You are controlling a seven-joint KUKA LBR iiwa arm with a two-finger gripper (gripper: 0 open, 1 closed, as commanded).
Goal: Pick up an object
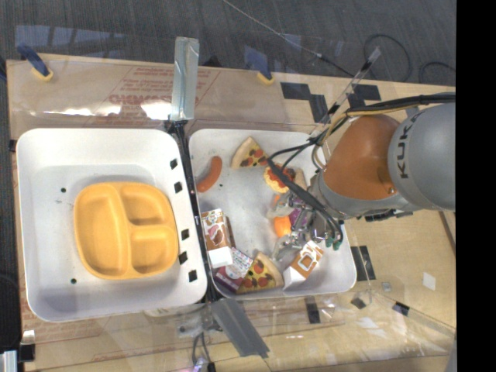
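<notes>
two bins [31, 208] – left one holds a yellow tray [124, 229], right one the clutter: sausage [210, 173], pizza slice [249, 153], small orange piece [282, 225]. gripper [298, 227] sits low among them – its state i cannot tell. reaching step, i judge; next comes a clean lift.

The arm [422, 157] fills the right middle of the frame: a smooth grey rounded casing bearing black letters, of which "KU" is readable along its left curve. Next to it, toward the centre, sits a glossy orange band [358, 157], dome-shaped, with a grey ring below it. Several thin black cables loop from the upper right across the orange part and run down toward the hand [298, 227], a small dark cluster of metal and wires at centre right.
</notes>
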